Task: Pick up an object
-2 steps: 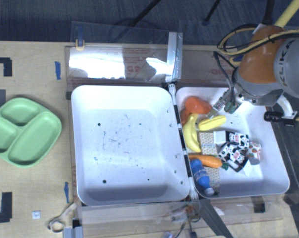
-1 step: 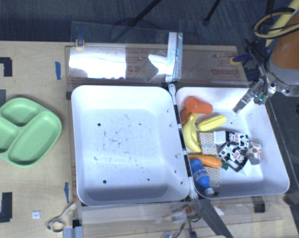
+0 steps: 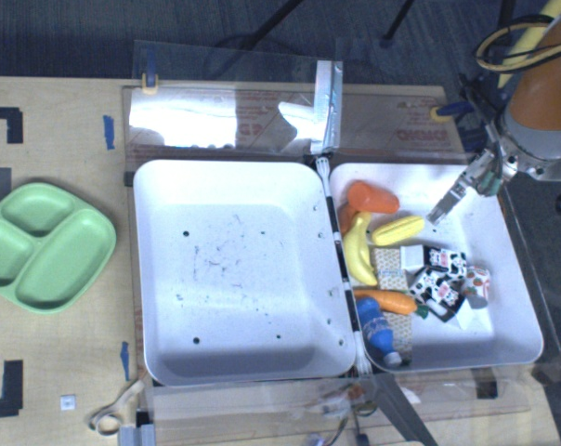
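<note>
**Hand poised above the cluttered right bin**

Starting nearest the camera, a tan loop of cord or tape (image 3: 109, 414) lies on the tabletop (image 3: 58, 360) at the near left corner of the left bin (image 3: 234, 258), which is white with faint scuffs on its floor. In the right bin (image 3: 513, 333), the objects crowd against the left wall: a blue bottle (image 3: 377, 328) lies at the near end, an orange carrot-like piece (image 3: 388, 300) just beyond it, and to the right a black-and-white patterned item (image 3: 440, 284) next to a small patterned cup (image 3: 476, 284). Farther in, a yellow banana (image 3: 358, 249) curves along the dividing wall, a second yellow piece (image 3: 397, 230) lies across its far end, and an orange object (image 3: 371, 196) sits just behind them.

Off to the left on the tabletop rests a green divided plate (image 3: 46, 245). The hand (image 3: 440, 212) reaches in from the right, slanting down, its tip just beside the yellow piece; nothing is seen between its fingers, and whether they are spread or together cannot be told. The arm's orange band (image 3: 539, 100) shows at the far right. Beyond both bins stands a clear, reflective panel (image 3: 234, 110).
</note>
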{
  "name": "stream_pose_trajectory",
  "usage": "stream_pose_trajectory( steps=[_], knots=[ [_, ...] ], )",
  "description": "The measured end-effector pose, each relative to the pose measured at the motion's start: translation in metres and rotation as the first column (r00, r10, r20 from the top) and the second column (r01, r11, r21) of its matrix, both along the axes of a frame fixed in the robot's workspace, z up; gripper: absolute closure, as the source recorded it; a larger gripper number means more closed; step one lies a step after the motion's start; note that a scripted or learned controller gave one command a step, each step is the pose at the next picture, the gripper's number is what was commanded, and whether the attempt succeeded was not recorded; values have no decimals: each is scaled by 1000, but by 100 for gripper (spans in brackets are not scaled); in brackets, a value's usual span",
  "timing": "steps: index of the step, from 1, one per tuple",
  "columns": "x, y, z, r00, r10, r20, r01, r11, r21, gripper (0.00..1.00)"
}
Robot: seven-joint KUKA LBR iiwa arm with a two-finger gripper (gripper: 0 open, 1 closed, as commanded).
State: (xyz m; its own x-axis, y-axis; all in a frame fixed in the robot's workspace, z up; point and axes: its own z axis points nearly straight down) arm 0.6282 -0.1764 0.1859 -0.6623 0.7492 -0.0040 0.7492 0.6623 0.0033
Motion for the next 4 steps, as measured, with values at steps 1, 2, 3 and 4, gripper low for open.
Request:
stream_pose_trajectory(
  steps=[1,2,3,4],
  knots=[
    [-13,18,-50,996,85,-1,-85,996,1,0],
    [21,40,-99,999,35,0,-35,999,1,0],
    [23,40,-87,999,35,8,-35,999,-1,100],
    [32,12,-71,998,-60,2,60,998,0,100]
  ],
)
